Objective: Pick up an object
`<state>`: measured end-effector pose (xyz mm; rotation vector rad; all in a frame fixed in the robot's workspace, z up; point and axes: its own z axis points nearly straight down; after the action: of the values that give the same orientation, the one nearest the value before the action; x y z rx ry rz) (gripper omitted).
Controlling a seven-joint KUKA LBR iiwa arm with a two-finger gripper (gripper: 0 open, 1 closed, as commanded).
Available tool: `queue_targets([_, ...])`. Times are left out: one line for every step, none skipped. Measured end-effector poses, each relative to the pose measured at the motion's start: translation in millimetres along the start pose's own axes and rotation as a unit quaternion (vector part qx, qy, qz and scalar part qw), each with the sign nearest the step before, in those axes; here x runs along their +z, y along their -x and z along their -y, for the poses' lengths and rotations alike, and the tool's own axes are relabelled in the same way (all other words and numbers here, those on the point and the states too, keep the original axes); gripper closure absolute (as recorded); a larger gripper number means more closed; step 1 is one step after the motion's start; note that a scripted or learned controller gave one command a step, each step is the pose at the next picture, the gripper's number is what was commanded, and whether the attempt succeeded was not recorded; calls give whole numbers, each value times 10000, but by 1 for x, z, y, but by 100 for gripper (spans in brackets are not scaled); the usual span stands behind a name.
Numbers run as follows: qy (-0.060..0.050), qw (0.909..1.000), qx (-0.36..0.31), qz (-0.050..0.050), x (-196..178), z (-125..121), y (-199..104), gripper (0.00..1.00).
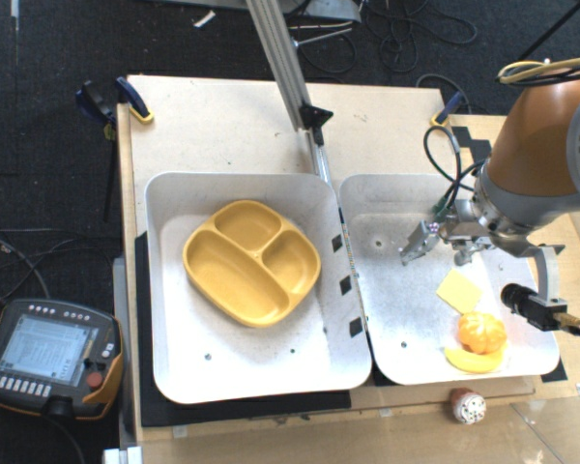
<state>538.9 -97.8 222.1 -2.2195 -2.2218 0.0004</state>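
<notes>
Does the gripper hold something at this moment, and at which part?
Nothing is held. The gripper hangs over bare floor of the right bin, apart from the yellow block.

Arm over the right of 2 white bins

The gripper [441,243] hangs above the right bin [387,346], fingers apart and holding nothing, near a yellow block [458,291], an orange [481,333] and a banana [472,360]. The left bin [174,356] holds a yellow 3-compartment plate [251,261].

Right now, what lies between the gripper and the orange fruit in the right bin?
In the camera view, a pale yellow block lies between the gripper and the orange fruit, on the right bin floor.
</notes>
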Motion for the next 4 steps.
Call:
queue_targets([1,10000,2,0,0,0,0,0])
queue_targets([-32,10000,8,-2,60,10,-2,0])
queue_targets([-30,10000,12,-1,122,12,4,0])
queue_targets([5,10000,8,1,126,12,4,0])
